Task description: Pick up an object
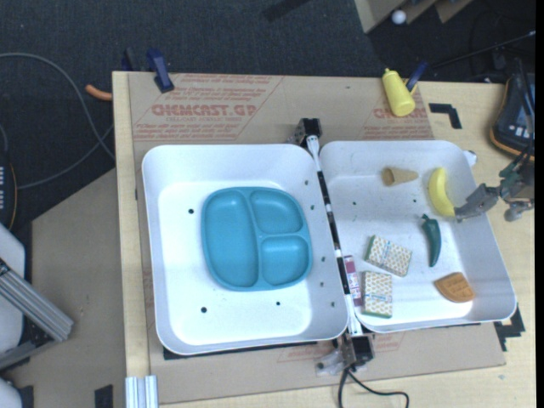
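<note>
While the bench carries two shallow white plastic bins side by side, the left bin (170, 185) holds a turquoise three-compartment plastic plate (255, 236) at its middle, and the right bin (484, 262) holds the small objects. At the right edge of the frame the grey two-finger gripper (469, 206) reaches in over the right bin's rim, its tips just beside the yellow toy banana (439, 191); whether it is released or clenched cannot be told. Left of the banana lies a tan cone-shaped piece (398, 176). Below the banana lies a dark green toy pepper (433, 238), then an orange bread-like piece (455, 288) toward the lower right. Two patterned packets (388, 255) (377, 293) lie near the divider.
</note>
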You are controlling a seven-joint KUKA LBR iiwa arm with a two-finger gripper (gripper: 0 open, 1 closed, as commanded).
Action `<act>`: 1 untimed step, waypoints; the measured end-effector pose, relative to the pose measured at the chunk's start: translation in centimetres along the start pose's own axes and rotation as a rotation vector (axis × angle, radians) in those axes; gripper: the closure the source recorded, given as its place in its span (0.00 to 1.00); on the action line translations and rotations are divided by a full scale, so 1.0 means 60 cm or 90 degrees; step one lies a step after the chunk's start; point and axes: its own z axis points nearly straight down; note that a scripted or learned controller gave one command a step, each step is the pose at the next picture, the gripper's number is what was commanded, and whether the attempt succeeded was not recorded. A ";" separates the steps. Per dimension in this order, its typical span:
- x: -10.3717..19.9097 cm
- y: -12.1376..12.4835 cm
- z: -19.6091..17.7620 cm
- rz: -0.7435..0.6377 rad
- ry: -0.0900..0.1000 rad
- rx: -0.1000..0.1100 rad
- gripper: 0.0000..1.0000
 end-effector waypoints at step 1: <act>0.051 0.019 0.257 0.000 -0.001 -0.003 0.00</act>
